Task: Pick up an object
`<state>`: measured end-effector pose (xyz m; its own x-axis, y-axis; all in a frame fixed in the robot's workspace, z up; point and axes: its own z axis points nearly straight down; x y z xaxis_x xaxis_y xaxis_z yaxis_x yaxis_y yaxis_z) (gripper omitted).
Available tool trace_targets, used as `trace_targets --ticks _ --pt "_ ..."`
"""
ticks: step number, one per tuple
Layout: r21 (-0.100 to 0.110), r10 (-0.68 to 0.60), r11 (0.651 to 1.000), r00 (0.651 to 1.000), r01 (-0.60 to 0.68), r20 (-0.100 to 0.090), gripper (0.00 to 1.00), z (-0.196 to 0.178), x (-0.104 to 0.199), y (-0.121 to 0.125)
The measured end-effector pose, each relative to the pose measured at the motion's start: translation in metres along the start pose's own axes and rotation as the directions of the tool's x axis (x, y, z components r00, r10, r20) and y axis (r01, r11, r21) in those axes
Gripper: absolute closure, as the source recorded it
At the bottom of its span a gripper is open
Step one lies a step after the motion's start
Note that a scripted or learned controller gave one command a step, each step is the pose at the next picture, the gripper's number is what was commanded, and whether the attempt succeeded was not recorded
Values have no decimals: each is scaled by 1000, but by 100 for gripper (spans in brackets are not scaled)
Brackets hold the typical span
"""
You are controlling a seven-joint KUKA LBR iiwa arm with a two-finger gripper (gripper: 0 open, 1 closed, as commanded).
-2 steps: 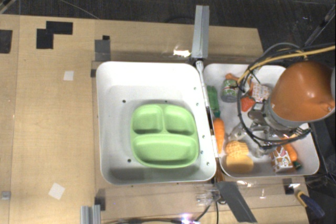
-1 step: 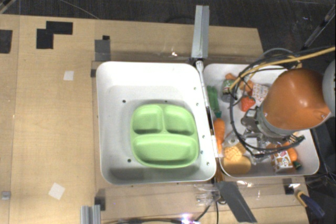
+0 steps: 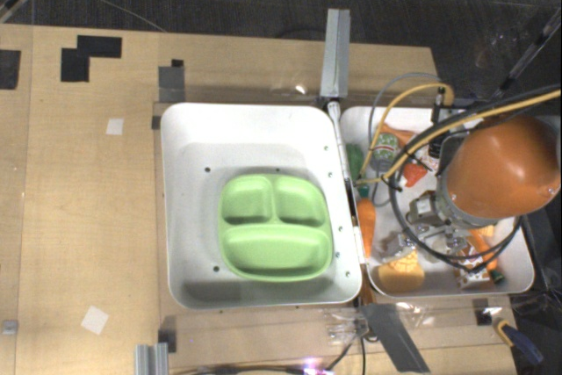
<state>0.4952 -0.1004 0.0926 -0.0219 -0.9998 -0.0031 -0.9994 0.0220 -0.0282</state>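
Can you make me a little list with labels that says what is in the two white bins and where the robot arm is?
left bin: holds a green tray with three compartments, lying flat near the middle
right bin: a jumble of small things, among them an orange carrot-shaped piece, a yellow-orange chunk near the front edge and something green by the left wall
arm: its orange band hangs over the right bin, with cables looping around it
tool: low over the right bin's clutter; grip cannot be told
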Motion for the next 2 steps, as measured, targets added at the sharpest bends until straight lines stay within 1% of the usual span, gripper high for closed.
trace_targets --ticks 1,2 --pt "6 1 1000 1000 -1 3 100 -12 -4 -3" --pt "-14 18 1000 1000 -18 -1 100 -95 -38 -41"
